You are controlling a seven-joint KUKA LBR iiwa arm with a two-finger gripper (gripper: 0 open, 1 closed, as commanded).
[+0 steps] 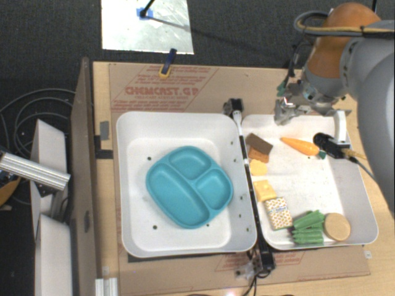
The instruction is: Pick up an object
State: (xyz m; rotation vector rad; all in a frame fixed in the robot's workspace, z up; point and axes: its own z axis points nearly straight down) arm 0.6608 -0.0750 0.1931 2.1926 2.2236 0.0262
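Two shallow white bins [133, 165] are sitting before us: one teal divided plate [189, 186] left, one orange carrot [300, 145] right, near our pincer [285, 113], whose grip we cannot tell.

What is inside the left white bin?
The left bin holds one blue divided tray, its compartments bare. Whatever lies under the tray is covered.

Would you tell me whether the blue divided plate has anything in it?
Empty: the blue divided plate in the left bin shows bare compartments.
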